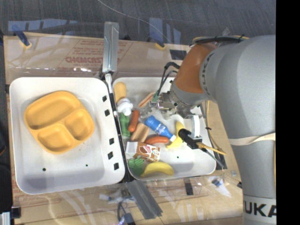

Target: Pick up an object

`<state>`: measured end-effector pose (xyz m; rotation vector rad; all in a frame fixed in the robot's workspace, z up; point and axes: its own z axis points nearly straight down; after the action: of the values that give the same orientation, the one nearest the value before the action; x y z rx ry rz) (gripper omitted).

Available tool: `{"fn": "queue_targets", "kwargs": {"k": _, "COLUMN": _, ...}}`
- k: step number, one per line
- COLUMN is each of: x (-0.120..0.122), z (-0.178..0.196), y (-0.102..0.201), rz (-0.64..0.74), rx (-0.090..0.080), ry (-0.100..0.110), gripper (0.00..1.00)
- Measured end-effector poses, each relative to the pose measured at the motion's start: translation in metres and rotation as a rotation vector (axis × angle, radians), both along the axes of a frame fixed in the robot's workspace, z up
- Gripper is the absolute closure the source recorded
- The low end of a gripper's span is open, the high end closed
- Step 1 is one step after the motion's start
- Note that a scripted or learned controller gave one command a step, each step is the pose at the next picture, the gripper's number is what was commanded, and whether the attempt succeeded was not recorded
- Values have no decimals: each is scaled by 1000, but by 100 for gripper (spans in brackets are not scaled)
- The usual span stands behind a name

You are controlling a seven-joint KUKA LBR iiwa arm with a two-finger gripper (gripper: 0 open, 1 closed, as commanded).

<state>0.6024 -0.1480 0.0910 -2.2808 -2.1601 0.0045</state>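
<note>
The gripper [161, 102] hangs low over the right bin [201, 161], near that bin's far edge, just above a heap of toy food; how wide it stands, and whether it has hold of anything, cannot be told from this angle. Just beside it lie a blue bottle [157, 124] and a hot dog [139, 131], with a banana [158, 168] at the near edge. The left bin [28, 179] carries a yellow divided tray [58, 121] toward its far left corner.
</note>
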Motion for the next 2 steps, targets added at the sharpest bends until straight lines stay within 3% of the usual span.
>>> {"fn": "queue_targets", "kwargs": {"k": 1, "x": 1, "z": 11, "y": 1, "rz": 4, "rx": 1, "ry": -1, "gripper": 100}}
{"fn": "queue_targets", "kwargs": {"k": 2, "x": 1, "z": 10, "y": 1, "rz": 4, "rx": 0, "ry": -1, "gripper": 0}}
